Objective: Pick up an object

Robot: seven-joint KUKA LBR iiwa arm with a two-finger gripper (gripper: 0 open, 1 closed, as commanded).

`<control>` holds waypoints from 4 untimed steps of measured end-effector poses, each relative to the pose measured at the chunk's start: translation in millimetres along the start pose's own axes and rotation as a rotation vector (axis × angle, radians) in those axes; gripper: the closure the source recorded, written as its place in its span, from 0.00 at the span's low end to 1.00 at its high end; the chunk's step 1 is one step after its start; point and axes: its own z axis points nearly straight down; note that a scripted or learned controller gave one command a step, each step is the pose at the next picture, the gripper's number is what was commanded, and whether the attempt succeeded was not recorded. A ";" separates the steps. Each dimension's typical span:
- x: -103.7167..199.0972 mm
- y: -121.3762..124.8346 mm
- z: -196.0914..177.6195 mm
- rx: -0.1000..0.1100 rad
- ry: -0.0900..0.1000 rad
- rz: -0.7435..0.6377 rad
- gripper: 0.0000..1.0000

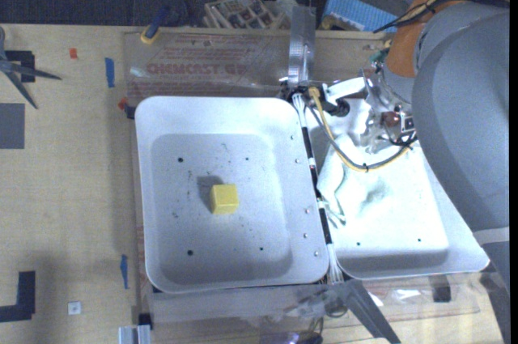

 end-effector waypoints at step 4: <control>2.0 -17.9 -70.3 -0.002 0.000 -0.199 1.00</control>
